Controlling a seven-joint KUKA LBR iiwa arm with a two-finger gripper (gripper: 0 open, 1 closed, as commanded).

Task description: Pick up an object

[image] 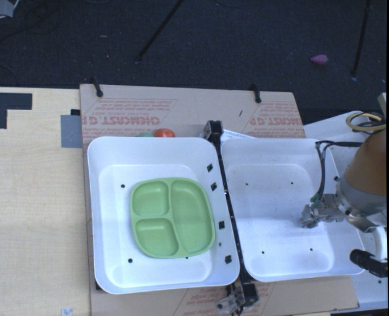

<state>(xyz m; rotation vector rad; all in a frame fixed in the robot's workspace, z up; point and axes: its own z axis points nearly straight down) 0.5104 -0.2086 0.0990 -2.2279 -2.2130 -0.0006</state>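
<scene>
A green divided plate (172, 217) with three compartments lies flat in the left bin (108, 157), in the lower centre of the frame. It is the only graspable object lying in either bin. Behind the left bin's far rim, toward the upper middle of the frame, a small red-orange object (164, 133) sits on the cardboard sheet (181, 110) beneath the bins; what it is cannot be told.

The arm enters at the right edge of the frame, and its gripper (312, 216) hangs low over the right bin (273, 157), near that bin's right side and well apart from the plate. Whether it is spread or pressed together cannot be told from here, and nothing shows pinched in it.

The task seems to be at the approach step, with no grasp made. The next move likely calls for travelling left across the black divider (224, 203) between the bins, then descending at the plate's raised rim, since its flat, shallow body offers little else to pinch.
</scene>
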